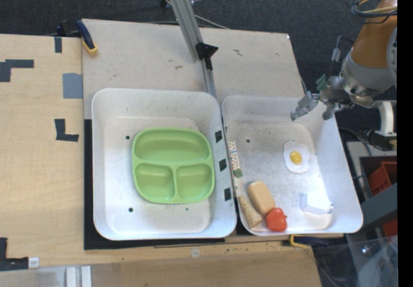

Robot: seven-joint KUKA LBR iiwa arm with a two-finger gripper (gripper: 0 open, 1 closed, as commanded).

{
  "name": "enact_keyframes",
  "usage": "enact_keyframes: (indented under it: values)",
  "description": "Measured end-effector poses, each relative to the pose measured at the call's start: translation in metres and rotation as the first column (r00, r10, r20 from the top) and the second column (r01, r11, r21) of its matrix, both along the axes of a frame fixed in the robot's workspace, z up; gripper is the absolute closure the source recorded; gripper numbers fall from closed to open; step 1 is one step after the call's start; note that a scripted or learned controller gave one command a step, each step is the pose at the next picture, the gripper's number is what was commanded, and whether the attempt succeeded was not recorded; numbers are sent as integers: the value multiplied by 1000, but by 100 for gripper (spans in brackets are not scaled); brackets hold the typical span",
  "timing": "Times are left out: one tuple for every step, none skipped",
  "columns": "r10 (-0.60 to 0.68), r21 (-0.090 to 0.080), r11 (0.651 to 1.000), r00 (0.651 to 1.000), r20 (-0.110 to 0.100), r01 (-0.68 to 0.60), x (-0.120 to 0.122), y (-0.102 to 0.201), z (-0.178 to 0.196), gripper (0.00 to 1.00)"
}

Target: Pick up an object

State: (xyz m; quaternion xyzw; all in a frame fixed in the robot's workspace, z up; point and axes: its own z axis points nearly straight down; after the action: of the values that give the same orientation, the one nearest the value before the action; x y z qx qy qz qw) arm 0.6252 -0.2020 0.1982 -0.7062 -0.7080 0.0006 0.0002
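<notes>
Fig. Overhead slanted view, arm entering from view's right. Gripper (316, 106) hangs over the far right rim of the right bin (271, 108), fingers apart w/ nothing between them; no object lifted, so the pick looks not yet begun (judgement from this frame alone). Left to do: choose a target, descend, close, lift.

Near to far from the gripper:
(a) Fried-egg toy (295, 158), white w/ yellow yolk, lies on the bin floor just below the gripper toward the camera; nearest candidate, apart from the other items.
(b) White flat piece (317, 204), farther toward the near rim, hard to tell from the bin floor; identity unclear.
(c) Bread-roll toy (262, 197) and red tomato toy (276, 219), touching or nearly so, at the near left corner of the same bin; a tan stick-like item (250, 214) lies beside the roll, against the bin wall.
(d) Green divided plate (173, 164), three compartments, in the left bin (103, 169), well apart from the gripper on the far side of the shared wall.
(e) Grey metal pole (184, 8) rising behind the bins.

Writing: a narrow label strip (233, 157) along the wall btwn the bins carries print, too small to read. No brand legible elsewhere.
</notes>
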Motion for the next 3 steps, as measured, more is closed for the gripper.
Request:
enact_keyframes:
  values:
    - [0, 0, 1000, 1000, 0, 0, 0, 0, 0, 0]
    - [0, 1, 1000, 1000, -6, 0, 4, 0, -63, 0]
    - [0, -1, 1000, 1000, -1, 0, 4, 1, -112, 0]
